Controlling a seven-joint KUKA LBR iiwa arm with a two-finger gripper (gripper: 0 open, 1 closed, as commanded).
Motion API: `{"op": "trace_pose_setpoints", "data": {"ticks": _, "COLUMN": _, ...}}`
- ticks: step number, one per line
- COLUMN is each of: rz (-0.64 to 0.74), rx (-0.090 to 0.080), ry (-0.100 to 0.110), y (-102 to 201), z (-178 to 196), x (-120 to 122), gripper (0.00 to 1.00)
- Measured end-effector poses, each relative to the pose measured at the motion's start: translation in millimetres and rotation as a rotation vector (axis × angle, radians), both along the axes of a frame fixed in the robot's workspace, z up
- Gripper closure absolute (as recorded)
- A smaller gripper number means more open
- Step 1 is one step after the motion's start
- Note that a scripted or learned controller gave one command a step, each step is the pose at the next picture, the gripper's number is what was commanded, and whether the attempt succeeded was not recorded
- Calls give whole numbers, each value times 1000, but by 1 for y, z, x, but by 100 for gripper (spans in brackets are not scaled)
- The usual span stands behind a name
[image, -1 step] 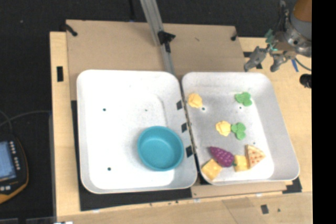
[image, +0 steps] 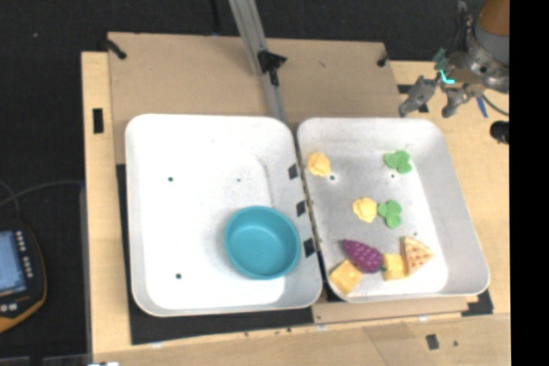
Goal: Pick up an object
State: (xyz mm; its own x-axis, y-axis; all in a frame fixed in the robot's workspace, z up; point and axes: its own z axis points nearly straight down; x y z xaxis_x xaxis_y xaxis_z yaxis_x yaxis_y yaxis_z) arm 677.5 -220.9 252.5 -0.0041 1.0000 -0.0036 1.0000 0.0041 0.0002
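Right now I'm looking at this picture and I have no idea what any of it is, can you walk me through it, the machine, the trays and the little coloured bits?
One camera looks down at a slant on a bench with two shallow white bins. At the right edge is the end of a robot arm with an orange band; its pincer hangs open beyond the far corner of the right bin, with nothing between its fingers. The left bin holds a blue bowl. The right bin holds small toy foods: a yellow piece, two green pieces, a yellow shell shape, a purple grape bunch, a pizza slice and a yellow block.
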Motion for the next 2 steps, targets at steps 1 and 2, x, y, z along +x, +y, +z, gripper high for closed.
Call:
{"op": "trace_pose_setpoints", "data": {"ticks": 1, "rz": 0, "rx": 2, "ry": 5, "y": 2, "z": -63, "x": -2, "gripper": 0}}
{"op": "trace_pose_setpoints", "data": {"ticks": 2, "rz": 1, "rx": 2, "ry": 5, "y": 0, "z": -125, "x": 2, "gripper": 0}}
